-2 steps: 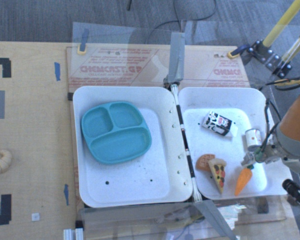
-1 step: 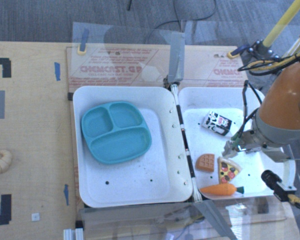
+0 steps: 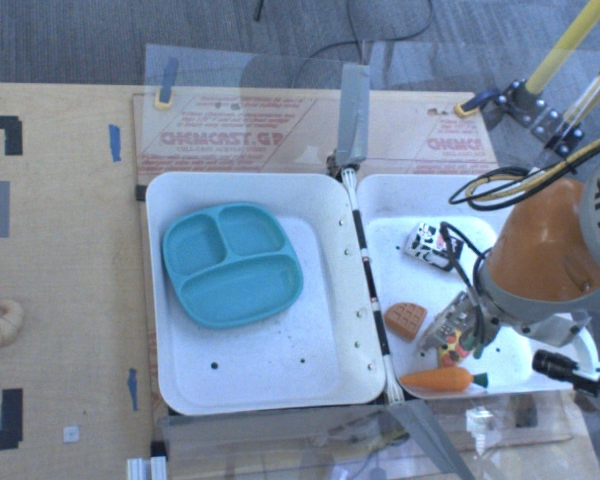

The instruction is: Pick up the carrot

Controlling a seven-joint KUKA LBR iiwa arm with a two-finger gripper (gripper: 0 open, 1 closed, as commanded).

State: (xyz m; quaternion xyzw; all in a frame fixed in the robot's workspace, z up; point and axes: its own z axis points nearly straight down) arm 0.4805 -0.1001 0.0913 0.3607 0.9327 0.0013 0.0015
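Pincer, fingers' state unclear, hovers just above the carrot.

blue plate, waffle, white bins

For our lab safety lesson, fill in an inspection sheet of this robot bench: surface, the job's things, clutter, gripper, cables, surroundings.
Surface: two shallow white bins side by side, left bin and right bin, on a wooden bench.
Job's things: orange carrot with green tip lying at the right bin's near edge.
Clutter: teal divided plastic plate in the left bin; brown waffle-shaped toy and small black-and-white object in the right bin.
Gripper: two-finger gripper just above the carrot; grasp cannot be judged.
Cables: black cables over the right bin's far side.
Surroundings: grey carpet; beige curved object on the bench, left.
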